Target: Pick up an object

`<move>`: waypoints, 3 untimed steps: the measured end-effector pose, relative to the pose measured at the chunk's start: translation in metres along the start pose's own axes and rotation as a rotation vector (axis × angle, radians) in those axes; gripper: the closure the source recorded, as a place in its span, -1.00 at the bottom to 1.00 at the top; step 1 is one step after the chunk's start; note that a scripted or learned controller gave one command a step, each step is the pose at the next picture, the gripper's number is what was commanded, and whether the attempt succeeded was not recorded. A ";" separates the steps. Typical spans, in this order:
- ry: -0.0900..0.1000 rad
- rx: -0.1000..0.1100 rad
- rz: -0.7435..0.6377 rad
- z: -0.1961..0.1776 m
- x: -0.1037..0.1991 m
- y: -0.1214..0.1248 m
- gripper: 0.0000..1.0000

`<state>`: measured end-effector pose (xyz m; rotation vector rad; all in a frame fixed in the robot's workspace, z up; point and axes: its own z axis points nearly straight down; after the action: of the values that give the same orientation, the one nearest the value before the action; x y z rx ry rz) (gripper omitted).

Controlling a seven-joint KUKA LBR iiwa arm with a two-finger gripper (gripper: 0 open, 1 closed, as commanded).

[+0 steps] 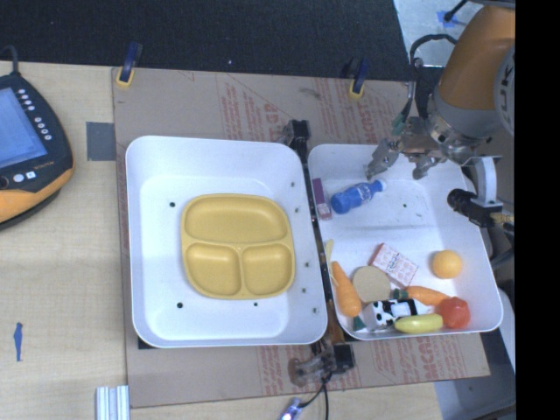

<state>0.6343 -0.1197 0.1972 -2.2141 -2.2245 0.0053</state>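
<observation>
My gripper [402, 162] hangs over the far part of the right bin [477, 234], its two fingers spread open with nothing between them. A blue bottle [354, 196] lies on its side just left of and below the gripper. Toward the bin's near edge lie an orange ball [446, 263], a pink card [394, 263], a tan disc [371, 283], a carrot [346, 290], a yellow banana [417, 324], a red tomato [453, 311] and a black-and-white toy [383, 312].
The left bin [149, 234] holds a yellow divided plate [238, 244]. A small purple block [321, 198] lies against the right bin's left wall. A teach pendant [26, 151] rests on the bench at far left. Clamps [353, 76] hold the cardboard.
</observation>
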 end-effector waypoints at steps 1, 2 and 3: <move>0.000 0.003 -0.002 0.107 0.018 -0.049 -1.00; 0.001 0.000 0.002 0.105 0.026 0.022 -1.00; 0.001 0.000 0.002 0.105 0.027 0.022 -1.00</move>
<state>0.6560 -0.0928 0.0918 -2.2152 -2.2219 0.0037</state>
